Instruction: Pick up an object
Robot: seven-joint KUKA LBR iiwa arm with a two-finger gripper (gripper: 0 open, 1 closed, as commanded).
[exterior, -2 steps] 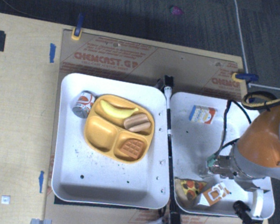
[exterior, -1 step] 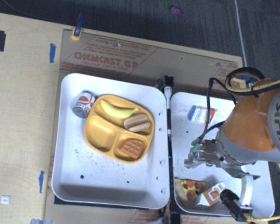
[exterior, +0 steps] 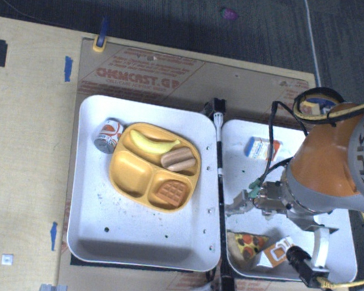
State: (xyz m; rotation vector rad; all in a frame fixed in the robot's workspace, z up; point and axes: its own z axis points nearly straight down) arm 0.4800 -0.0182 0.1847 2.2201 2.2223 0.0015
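Seemingly nothing is lifted yet: the grey-and-orange arm's jaws (exterior: 247, 198), their state impossible to tell, hang low in the right white bin (exterior: 347, 267) above the pizza-slice toy (exterior: 248, 244).

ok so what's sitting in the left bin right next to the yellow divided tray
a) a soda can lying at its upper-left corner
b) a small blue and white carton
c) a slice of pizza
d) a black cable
a: a soda can lies on its side against the upper-left corner of the yellow tray in the left bin, while the blue and white carton and the pizza slice are in the right bin.
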